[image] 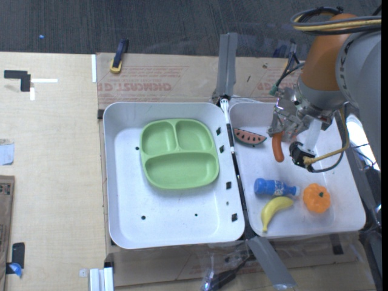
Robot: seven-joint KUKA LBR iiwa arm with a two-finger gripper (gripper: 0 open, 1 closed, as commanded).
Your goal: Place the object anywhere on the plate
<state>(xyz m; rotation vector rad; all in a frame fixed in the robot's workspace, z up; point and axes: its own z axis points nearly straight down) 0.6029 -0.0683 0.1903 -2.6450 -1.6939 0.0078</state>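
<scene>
Now claw (280,133) clamped on small orange-red plastic sausage (277,148), hanging upright over right white bin (348,220), w/ green three-compartment plate (179,154) in left bin. Prob light, stiff, slick; held at top end, could swing or slip.

The arm (364,53) is seen as a thick, rounded grey body, and an orange band (324,56) is wrapped around it just above the wrist. Yellowish and dark cables (330,20) are looped over the top of the orange section, and a further black cable with a yellow stretch (324,157) is hung in a curve below the wrist. The hand (290,125) is built of darker metal parts, and small coloured wires are seen at its side.
</scene>
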